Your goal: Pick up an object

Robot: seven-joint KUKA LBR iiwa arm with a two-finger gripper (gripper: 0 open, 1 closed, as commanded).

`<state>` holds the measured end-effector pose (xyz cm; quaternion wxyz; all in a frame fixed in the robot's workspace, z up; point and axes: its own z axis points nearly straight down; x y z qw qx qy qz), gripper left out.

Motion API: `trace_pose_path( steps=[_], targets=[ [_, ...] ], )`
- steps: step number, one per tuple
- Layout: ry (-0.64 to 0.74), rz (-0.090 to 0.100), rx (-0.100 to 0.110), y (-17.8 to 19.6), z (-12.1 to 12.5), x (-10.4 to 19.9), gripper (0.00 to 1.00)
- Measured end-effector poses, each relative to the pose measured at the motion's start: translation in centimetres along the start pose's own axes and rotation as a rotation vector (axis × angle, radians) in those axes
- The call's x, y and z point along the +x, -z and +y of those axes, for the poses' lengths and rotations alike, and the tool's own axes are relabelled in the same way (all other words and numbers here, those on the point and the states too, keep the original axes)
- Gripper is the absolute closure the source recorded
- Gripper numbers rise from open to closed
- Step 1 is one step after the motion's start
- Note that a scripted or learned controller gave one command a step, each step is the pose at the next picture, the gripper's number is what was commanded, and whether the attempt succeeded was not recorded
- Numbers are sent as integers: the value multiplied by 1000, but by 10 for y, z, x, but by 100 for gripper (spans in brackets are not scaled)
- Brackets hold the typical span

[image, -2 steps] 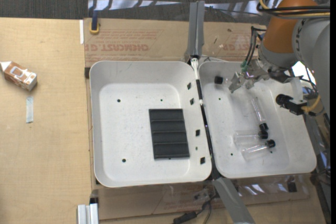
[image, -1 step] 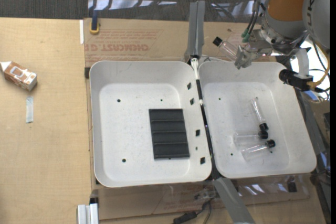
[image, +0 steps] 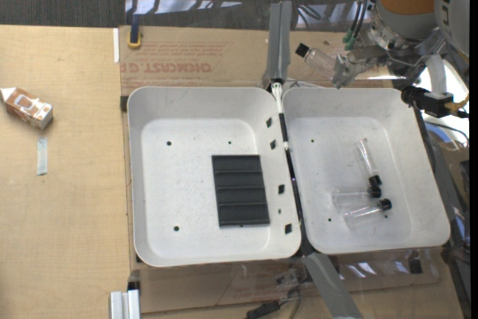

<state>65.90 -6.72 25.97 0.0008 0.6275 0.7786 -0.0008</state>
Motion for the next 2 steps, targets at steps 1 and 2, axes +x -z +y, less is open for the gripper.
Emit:
trace_pose_path(
  steps=[1,2],
  targets=[
    [304,-1,-2,58,-34,-64,100],
    [304,-1,-2,58,-34,-64,0]
  ],
)
